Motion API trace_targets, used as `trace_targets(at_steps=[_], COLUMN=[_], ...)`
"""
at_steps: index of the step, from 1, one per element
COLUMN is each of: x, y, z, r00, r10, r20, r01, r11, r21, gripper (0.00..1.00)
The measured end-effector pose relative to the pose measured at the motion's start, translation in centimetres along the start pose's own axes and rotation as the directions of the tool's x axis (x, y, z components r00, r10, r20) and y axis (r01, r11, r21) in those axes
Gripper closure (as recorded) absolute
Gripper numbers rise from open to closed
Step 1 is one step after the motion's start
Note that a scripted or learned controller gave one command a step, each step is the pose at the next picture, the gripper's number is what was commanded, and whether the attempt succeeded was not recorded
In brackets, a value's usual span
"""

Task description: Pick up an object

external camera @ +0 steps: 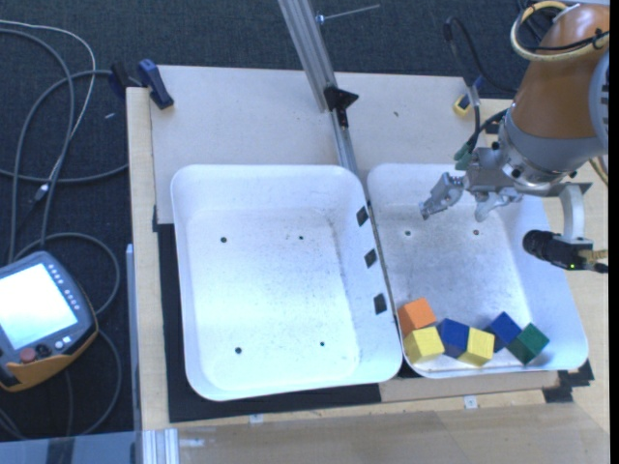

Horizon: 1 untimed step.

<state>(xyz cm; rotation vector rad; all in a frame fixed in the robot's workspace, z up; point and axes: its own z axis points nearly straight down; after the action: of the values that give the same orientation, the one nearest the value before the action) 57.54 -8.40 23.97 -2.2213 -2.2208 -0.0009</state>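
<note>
The metal two-finger pincer [437, 201] hangs over the upper part of the right shallow white plastic bin [542, 288], fingers spread and released, grasping nothing. The small cubes lie well apart from it, toward five o'clock, clustered at the bin's near edge: orange cube [418, 313], yellow cube [424, 343], blue cube [454, 336], second yellow cube [477, 346], second blue cube [504, 328], green cube [529, 342]. The arm's upper part is cut off at the frame's right edge.

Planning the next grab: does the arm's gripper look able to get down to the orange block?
Probably yes. The gripper hangs over the right bin, and the orange block lies uncovered, though a yellow block crowds it.
</note>
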Motion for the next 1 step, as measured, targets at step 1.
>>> trace_targets(at_steps=[1], x=[0.00], y=[0.00], z=[0.00], r00=[1.000], r10=[0.000], r20=[0.000], r01=[0.000], r11=[1.000], r21=[0.000], gripper=[0.00])
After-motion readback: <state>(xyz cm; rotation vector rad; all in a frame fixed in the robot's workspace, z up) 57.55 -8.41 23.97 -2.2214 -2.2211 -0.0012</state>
